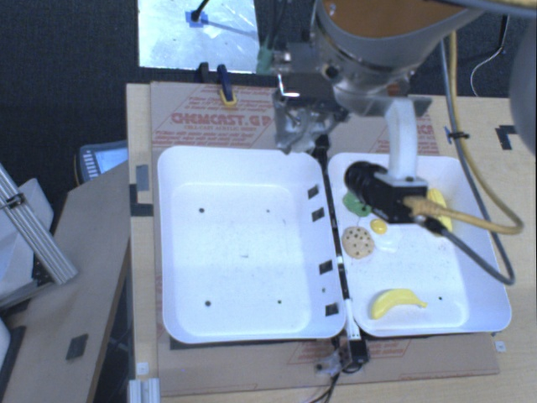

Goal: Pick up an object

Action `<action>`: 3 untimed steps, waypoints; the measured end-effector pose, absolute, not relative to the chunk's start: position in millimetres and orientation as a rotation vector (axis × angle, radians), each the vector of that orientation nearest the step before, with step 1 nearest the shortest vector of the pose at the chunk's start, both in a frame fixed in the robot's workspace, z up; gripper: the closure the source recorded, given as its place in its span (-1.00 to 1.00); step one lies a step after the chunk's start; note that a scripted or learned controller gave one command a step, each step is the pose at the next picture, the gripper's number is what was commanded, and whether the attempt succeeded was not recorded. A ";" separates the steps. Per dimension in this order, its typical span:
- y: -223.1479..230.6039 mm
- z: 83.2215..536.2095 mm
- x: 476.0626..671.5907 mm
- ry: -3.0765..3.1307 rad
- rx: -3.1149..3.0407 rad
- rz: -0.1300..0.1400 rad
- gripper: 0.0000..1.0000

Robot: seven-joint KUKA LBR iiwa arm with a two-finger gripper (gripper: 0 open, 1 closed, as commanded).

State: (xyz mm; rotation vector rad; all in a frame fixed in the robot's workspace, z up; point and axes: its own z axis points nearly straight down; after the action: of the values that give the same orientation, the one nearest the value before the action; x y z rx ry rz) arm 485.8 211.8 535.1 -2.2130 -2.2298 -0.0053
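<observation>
Two bins (235, 250) are sitting side by side; the banana (398, 301), cookie (357, 242) and green piece (356, 204) are lying in the right-hand one. The gripper (300, 133) is hovering at upper centre.

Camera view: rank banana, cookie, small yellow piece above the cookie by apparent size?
1. banana, largest.
2. cookie.
3. small yellow piece, smallest.
All lie on the floor of the right bin, so nearness hardly skews this.
</observation>
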 end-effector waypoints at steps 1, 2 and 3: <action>209.7 546.1 486.7 -2.231 -2.213 -0.007 1.00; 209.7 557.6 487.0 -2.236 -2.209 -0.011 1.00; 202.3 479.8 486.3 -2.220 -2.221 0.008 1.00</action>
State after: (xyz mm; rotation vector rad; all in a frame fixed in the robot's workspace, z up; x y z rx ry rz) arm 486.3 202.3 479.8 -2.2208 -2.2198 0.0078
